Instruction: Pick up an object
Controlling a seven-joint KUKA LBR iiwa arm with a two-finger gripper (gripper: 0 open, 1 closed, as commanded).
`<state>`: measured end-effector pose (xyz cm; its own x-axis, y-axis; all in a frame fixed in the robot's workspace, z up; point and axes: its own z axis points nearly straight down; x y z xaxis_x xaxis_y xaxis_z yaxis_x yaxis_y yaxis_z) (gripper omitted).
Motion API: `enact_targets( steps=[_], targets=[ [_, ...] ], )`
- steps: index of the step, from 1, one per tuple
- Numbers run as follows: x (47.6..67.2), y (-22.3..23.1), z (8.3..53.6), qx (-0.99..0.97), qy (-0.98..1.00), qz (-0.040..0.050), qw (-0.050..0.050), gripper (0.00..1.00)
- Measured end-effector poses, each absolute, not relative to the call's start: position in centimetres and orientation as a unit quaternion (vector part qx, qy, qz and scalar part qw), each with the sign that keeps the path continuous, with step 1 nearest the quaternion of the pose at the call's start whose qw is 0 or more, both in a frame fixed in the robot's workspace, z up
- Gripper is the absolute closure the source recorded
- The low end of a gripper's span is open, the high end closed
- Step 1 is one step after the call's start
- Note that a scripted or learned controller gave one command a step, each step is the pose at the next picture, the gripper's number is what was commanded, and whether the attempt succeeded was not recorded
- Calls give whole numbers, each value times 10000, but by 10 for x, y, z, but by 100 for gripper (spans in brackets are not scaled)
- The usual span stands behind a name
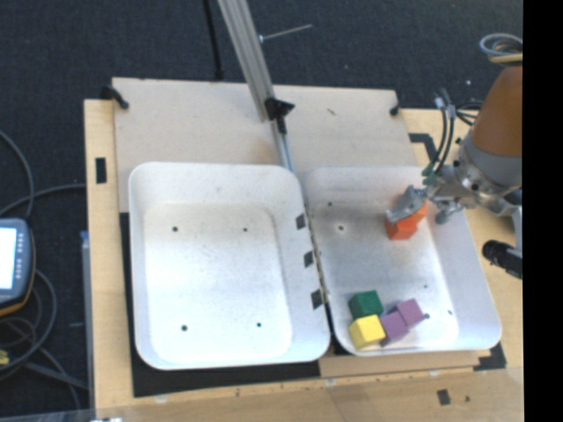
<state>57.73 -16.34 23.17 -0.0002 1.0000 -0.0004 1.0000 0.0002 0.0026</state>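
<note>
Nearest, in the front corner of the right bin (457,266): three small blocks, huddled. Yellow block (367,331) at the front, green block (365,303) just behind it, purple block (400,317) beside both, an irregular stepped shape and not a plain cube. All matte, hard-edged, probably wood or plastic; touching or nearly so.

To the left, the other bin (220,253): shallow, white, rounded corners, speckled floor with a few dark dots. Both bins side by side on the pale desk (202,126), rims meeting in the middle.

Further back in the right bin, well apart from the cluster: orange block (403,228), boxy, slightly tilted in view, with no clear long axis. Lies directly at the hand (413,207), on its near-left side, partly overlapped by the grey metal. Touching or merely in front: cannot tell. Spread, pressed together or pinching the block: cannot tell either, the tip being too small and blurred. Likely the chosen thing for the pick, being closest by far; the other three lie well toward the front.

Behind the hand, at the right: the arm (500,121), orange band and grey wrist, trailing thin cables.

Farthest: a ribbed metal post (246,42) slanting up from the desk's back half, then dark carpet, loose cables, and a small screen (10,266) at the left edge.
</note>
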Motion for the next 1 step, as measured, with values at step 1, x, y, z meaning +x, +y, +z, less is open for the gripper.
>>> enact_targets(
  steps=[1],
  targets=[
    [574,-188,147,7078,7064,-24,-18,0]
  ],
)
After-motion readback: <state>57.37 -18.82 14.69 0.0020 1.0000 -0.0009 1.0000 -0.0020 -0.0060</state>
